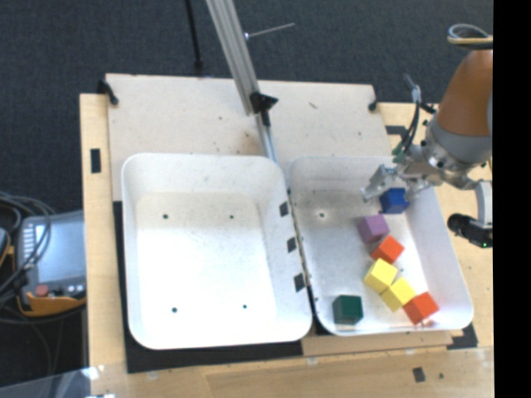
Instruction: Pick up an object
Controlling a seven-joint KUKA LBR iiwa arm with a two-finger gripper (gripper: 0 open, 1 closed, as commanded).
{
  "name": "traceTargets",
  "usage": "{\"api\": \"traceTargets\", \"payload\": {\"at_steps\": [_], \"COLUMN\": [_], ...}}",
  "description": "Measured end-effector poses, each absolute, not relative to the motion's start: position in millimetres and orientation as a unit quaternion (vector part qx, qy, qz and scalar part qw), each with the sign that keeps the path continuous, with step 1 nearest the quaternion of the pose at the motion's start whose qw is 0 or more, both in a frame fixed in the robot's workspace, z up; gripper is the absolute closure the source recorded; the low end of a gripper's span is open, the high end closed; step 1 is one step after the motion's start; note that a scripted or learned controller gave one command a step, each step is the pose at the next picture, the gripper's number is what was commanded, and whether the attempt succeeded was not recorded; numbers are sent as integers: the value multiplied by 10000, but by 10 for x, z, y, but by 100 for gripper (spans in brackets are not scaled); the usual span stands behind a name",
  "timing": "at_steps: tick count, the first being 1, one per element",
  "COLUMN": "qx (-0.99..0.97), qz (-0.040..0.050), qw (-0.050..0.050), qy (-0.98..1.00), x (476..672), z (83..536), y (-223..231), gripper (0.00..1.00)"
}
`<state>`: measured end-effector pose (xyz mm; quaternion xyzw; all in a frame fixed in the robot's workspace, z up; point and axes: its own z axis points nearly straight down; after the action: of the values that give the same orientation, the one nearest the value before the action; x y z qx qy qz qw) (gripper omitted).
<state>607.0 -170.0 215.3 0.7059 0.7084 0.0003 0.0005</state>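
Blue cube (pixel 393 200) sits at the far end of the right bin (pixel 332 247), directly under the gripper (pixel 390 185), which is down at it; whether the cube is clamped cannot be told from this angle. By my reading, the grasp is in hand, and next comes a straight lift clear of the purple cube (pixel 373 226) just nearer. No readable writing or labels anywhere.

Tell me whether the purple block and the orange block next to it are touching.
Touching. The camera view shows the purple block and the orange block meeting corner to edge in the right bin, with no white floor visible between them.
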Motion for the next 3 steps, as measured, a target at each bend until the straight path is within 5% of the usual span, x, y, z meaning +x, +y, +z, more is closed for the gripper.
{"api": "traceTargets", "payload": {"at_steps": [1,3], "qx": [7057,7078], "qz": [2,-18], "qw": [5,-3], "qy": [7085,7064], "x": [6070,5982], "z": [2153,1040], "y": [-1701,-1767], "gripper": [0,0]}}
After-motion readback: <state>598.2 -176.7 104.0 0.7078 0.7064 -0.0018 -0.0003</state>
